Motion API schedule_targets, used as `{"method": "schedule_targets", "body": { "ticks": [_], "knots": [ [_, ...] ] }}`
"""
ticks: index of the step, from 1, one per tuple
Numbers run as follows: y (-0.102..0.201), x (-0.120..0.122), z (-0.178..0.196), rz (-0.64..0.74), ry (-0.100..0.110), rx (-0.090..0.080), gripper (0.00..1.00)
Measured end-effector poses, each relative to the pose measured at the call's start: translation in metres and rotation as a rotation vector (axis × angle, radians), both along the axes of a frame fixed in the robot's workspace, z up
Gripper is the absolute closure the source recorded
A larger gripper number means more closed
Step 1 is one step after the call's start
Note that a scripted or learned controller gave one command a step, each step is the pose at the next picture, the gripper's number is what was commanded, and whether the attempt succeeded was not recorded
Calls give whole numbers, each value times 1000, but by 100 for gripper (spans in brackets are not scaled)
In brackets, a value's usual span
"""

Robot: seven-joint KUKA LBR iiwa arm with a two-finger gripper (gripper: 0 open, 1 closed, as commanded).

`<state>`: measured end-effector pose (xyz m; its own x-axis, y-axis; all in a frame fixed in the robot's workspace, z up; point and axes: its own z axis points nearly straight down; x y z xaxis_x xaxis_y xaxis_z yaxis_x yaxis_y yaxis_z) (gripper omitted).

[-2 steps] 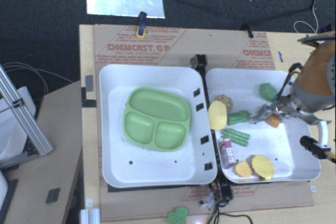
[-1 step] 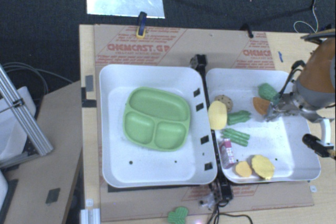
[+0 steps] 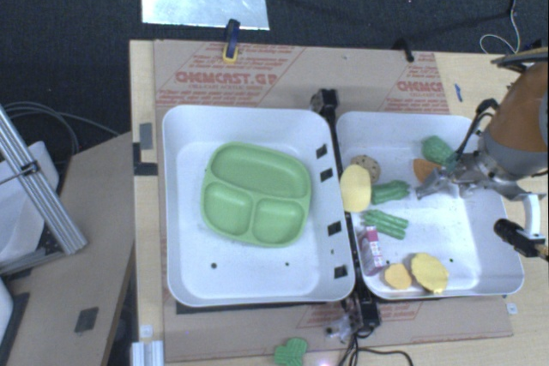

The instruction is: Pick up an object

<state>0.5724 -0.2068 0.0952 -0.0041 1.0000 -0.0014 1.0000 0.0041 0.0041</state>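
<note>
A robotics lab: cardboard-lined bench (image 3: 257, 73), taped cables.

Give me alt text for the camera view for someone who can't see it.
A grey robot arm's gripper hovers low in the right white bin among small toy foods, near an orange piece. The left bin holds a green divided plate.

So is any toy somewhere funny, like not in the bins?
Yes. A small green toy lies on the floor in front of the bench, outside both bins. Also, the pale yellow toy sits on the divider between the bins rather than down inside the right bin.
</note>
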Motion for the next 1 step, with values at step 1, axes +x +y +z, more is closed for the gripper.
{"method": "schedule_targets", "body": {
  "ticks": [1],
  "knots": [
    [1,57,-10,2,-1,0,0]
  ]
}}
